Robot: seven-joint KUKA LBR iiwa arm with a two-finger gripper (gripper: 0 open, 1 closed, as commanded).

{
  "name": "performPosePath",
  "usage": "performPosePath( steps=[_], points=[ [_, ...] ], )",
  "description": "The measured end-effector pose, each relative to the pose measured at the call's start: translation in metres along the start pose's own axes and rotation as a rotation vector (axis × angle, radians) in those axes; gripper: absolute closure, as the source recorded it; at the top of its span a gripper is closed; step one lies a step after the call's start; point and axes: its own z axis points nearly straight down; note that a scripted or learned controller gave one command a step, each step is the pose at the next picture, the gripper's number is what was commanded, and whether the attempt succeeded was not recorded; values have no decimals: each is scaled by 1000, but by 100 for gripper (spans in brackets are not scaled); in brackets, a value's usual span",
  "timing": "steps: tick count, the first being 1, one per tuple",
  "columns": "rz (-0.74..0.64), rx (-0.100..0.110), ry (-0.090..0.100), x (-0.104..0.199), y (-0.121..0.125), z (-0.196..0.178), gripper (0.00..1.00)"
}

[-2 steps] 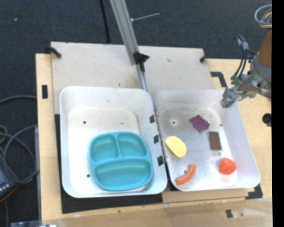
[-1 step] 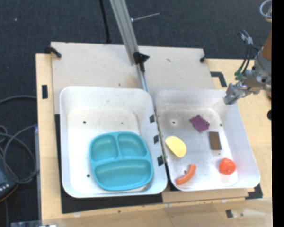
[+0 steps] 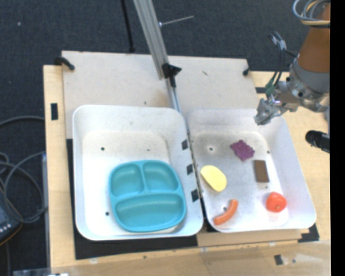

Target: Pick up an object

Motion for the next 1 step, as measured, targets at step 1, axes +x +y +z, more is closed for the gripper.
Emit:
performPosePath(
  steps=[1],
  points=[
    [0,3,0,53,12,15,100]
  ],
)
